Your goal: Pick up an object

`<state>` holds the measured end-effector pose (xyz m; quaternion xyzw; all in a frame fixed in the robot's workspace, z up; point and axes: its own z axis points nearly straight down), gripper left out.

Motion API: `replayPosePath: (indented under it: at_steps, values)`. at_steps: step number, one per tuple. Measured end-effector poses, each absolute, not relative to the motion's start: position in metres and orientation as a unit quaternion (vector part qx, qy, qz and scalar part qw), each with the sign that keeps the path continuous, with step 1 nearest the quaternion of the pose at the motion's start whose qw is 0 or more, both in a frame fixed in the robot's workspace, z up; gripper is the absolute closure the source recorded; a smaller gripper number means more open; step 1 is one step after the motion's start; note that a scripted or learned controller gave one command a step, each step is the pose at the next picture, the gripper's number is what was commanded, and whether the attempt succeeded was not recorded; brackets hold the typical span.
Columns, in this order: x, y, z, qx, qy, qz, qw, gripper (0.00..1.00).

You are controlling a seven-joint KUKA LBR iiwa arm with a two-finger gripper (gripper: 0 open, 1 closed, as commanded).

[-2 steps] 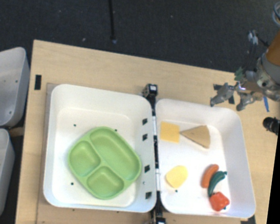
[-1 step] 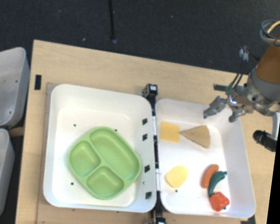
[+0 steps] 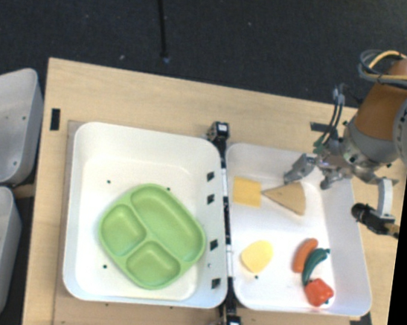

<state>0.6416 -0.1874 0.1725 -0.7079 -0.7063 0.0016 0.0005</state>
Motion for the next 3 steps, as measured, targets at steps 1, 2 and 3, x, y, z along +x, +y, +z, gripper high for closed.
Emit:
replayPosePath:
  at_steps: [1,2,3]
  values:
    - [0.642,-0.189,0.131,-0.709,-0.705,0.0014,0.000,0.00]
    - [0.643,-0.190,0.145,-0.709,-0.705,-0.0004,-0.003,1.00]
    - [0.637,-0.187,0.196,-0.709,-0.706,-0.0017,-0.003,1.00]
